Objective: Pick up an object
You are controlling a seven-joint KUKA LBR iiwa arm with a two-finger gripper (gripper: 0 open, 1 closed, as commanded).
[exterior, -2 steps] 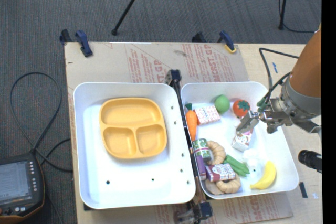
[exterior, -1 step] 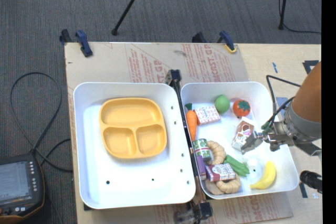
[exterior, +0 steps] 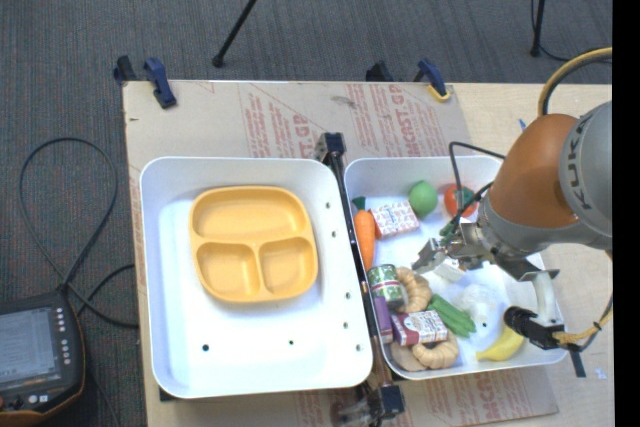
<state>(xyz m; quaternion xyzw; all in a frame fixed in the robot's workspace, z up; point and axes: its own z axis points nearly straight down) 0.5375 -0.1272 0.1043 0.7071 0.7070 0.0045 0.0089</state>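
End effector [exterior: 440,252] hovers just above-right of the doughnut [exterior: 414,289].

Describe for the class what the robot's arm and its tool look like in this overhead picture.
The arm is a thick, rounded grey body with a broad orange band and dark lettering near the edge. Its tool is a small metallic assembly with dark parts. Thin black cables loop around it, and a yellow cable arcs above the arm.

The grey KUKA arm with its orange wrist band reaches in over the right shallow white bin [exterior: 520,370], its two-finger metal gripper [exterior: 437,255] poised low above the bin's middle.
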